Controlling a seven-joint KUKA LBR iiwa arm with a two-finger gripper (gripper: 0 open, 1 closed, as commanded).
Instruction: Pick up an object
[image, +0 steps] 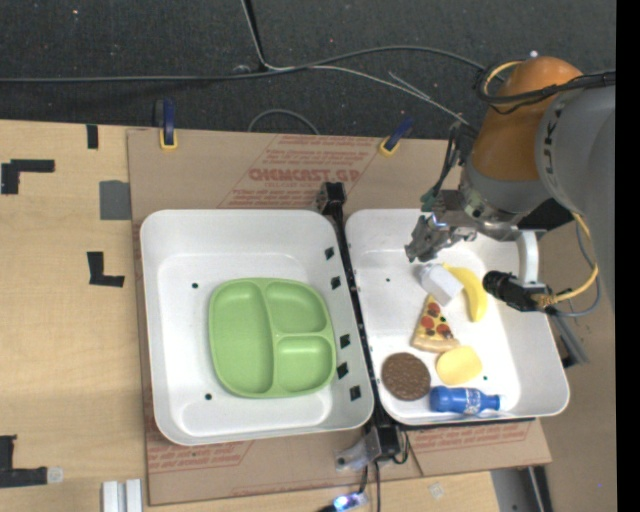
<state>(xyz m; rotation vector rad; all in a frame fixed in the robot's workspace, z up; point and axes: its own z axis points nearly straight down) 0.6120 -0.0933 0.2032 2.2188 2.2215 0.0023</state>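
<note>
Cardboard sheet (290, 170) underlies two white bins (160, 240); the fingers' (428, 245) state is unclear.

Readable text is sparse. Cardboard sheet (290, 165) under the bins has red print; the largest line looks like "CHEMCAST", followed by letters like "GP", partly cut off by the clamp at the bin junction. Smaller red lines around it are too faint to read. More red print on the cardboard's bottom edges, illegible. Blue bottle (463, 401) label is unreadable.
</note>
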